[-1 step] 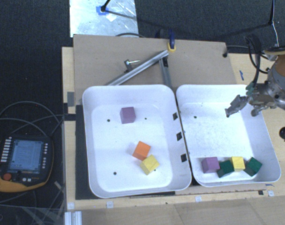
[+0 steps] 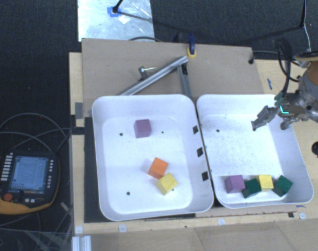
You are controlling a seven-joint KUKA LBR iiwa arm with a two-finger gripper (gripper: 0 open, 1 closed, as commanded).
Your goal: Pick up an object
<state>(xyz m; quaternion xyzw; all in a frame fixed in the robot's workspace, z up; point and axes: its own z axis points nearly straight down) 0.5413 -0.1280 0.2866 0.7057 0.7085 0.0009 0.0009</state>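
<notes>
The gripper (image 2: 274, 120) hangs with fingers spread wide, holding nothing, over the right bin (image 2: 292, 156), far from its 4 blocks at the near edge.

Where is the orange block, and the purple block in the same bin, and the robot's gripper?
orange block (image 2: 158, 167), camera view, middle of its top face.
purple block (image 2: 142, 128), camera view, middle of its top face, left bin.
gripper (image 2: 274, 120), camera view, midway between its fingertips, over the right bin.

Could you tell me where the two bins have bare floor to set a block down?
Right bin: bare above the front row of blocks. Left bin: bare along its left side and front; crowded where the orange and yellow blocks touch.
</notes>
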